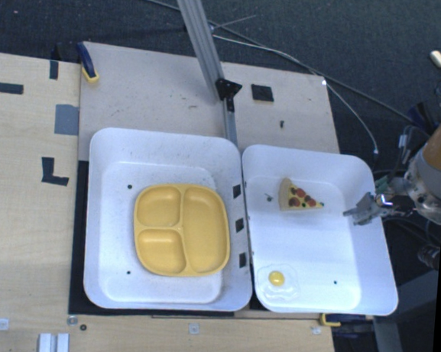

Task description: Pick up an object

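gripper (pixel 365 208): grey two-finger tool over the right rim of the right bin, about level with the pizza slice; can't tell how the tips are set, too small and blurry. nothing seen between them.
arm (pixel 435 163): comes in from the right edge, orange band just visible above the wrist, cables bunched beside it.
right bin (pixel 364 287): shallow white bin, holds two toy foods, well apart from each other.
pizza slice (pixel 298 196): toy wedge with red toppings, far-left part of the right bin, lying flat, point facing right toward the gripper. near the gripper but not touching it.
fried egg (pixel 279 281): toy egg, white with yellow yolk, near-left corner of the right bin, lying flat, well apart from the gripper.
left bin (pixel 99 199): shallow white bin, touching the right bin along the middle.
yellow tray (pixel 181 229): three-compartment plate sitting in the left bin, roughly centred, nothing in its compartments.
bench (pixel 158 97): tan board under both bins, black tape marks, a metal pole slanting in from the far side.
progress: nothing picked up yet, judging by both toys resting on the bin floor. gripper looks to be at the bin edge, not over any object.
left to do: travel left over a target, come down, close on it, lift clear.
likely target: pizza slice looks closest, a guess only.
risk: slice is thin and flat, could slip out of a pinch.
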`<state>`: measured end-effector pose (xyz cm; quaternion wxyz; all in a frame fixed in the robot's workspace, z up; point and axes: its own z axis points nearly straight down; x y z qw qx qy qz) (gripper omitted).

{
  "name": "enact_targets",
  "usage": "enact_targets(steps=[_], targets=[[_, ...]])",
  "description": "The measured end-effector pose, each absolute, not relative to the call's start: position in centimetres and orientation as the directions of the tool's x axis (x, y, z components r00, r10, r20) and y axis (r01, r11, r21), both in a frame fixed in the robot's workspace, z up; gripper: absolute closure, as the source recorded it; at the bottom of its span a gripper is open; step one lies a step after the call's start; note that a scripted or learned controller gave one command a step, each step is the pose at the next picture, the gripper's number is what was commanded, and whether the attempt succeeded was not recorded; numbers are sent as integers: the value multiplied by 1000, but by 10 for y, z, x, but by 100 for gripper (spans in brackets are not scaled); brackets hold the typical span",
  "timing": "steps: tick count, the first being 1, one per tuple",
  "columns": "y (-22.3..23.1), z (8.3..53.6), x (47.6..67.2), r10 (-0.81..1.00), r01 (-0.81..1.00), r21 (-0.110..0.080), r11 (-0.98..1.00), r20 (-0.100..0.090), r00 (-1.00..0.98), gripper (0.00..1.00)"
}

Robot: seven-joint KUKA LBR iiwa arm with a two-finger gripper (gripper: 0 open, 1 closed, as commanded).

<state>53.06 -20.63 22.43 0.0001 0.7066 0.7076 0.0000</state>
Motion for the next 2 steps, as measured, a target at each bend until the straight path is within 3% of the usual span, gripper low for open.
enact_targets(steps=[2], targets=[[-96,223,546,1000,1000,0,7,2,-7,100]])
